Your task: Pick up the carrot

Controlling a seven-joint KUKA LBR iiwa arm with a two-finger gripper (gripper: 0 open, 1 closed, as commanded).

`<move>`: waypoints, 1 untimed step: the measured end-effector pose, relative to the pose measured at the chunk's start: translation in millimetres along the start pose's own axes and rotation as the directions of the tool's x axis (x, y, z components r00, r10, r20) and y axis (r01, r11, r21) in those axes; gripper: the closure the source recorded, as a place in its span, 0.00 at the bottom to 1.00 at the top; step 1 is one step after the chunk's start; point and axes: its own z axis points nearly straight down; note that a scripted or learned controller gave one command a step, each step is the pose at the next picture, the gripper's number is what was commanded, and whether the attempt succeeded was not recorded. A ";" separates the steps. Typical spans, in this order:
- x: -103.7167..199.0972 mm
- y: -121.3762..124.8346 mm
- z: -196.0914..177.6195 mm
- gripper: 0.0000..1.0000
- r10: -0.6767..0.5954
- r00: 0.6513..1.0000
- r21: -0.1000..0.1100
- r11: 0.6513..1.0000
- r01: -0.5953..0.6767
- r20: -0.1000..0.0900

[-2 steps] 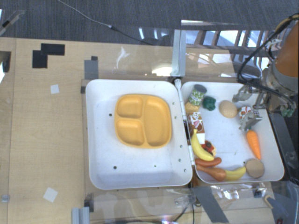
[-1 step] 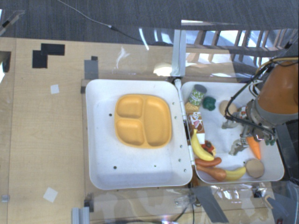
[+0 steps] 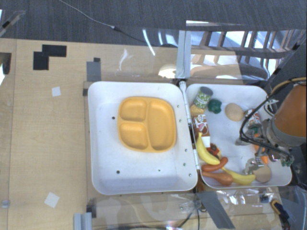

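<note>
The carrot point(image 3: 262, 150) shows as a thin orange piece at the right side of the right bin point(image 3: 225, 133), partly covered by the arm's wrist and cables. My gripper point(image 3: 254, 164) reaches down into that bin's right front corner, right beside the carrot and just above a beige round item point(image 3: 263, 175). The wrist and the orange band point(image 3: 292, 116) hide most of the gripper and part of the carrot. Whether the carrot is in the gripper's hold is hidden.
The left bin point(image 3: 103, 143) holds a yellow divided plate point(image 3: 146, 123). In the right bin lie a green can point(image 3: 203, 98), a dark green item point(image 3: 214, 106), a beige egg shape point(image 3: 234, 112), a sauce bottle point(image 3: 201, 124), two bananas point(image 3: 205, 152) and sausages point(image 3: 217, 178).
</note>
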 end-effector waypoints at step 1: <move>-4.8 1.0 -13.4 1.00 -0.009 1.000 0.004 1.000 0.009 0.011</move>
